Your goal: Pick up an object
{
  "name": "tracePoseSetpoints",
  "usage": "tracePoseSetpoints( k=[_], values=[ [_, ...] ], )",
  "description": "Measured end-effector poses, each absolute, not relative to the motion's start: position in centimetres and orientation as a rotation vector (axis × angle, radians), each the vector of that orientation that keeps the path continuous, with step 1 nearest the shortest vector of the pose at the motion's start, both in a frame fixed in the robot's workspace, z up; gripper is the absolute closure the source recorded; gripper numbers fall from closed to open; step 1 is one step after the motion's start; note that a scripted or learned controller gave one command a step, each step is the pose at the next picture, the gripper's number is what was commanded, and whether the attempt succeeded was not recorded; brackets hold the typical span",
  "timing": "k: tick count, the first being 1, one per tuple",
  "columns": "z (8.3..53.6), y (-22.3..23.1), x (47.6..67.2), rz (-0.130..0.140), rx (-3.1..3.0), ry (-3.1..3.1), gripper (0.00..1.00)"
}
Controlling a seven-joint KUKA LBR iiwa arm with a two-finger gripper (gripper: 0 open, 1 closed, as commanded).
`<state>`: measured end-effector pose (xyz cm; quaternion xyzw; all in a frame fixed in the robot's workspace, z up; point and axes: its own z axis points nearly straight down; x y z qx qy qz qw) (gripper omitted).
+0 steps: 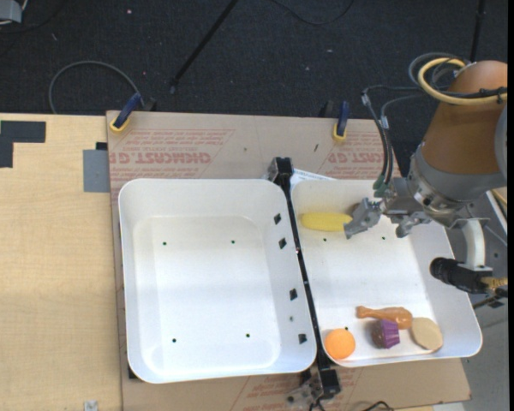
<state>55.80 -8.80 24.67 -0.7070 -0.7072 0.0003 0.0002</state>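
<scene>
Nearest the camera, along the front edge of the right bin (pixel 463 349), four small things sit in a loose row: an orange ball (pixel 340 343) in the bin's front left corner, a purple piece (pixel 385 335) to the right of the ball, a tan rounded piece (pixel 426 334) just beside the purple one toward the bin's front right corner, and an orange-brown drumstick-shaped piece (pixel 385 314) lying flat just behind the purple piece, touching or nearly touching it. Toward the back left of the right bin, close to the black divider clips (pixel 292 255) where the two bins meet, a yellow banana-shaped object (pixel 325 222) lies on its side. The pincer (pixel 362 218) hangs over the back of the right bin, just to the right of the yellow object, its grey tip at or almost at that object's right end; whether the two touch cannot be told. Whether the pincer's fingers are apart or together cannot be told either, and nothing is seen between them. The arm (pixel 463 127) with its orange band enters over the right bin's back right side. The left bin (pixel 137 229) lies alongside the right bin, sharing the divider. Both bins rest on a cardboard sheet (pixel 206 148) clamped to the worktop (pixel 43 272) behind the bins by two clamps (pixel 127 112).
</scene>
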Motion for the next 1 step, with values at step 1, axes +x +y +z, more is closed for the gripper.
tracePoseSetpoints(
  k=[1],
  values=[
    [22.70,-12.19,57.39,0.004,-2.223,-2.218,0.00]
  ],
)
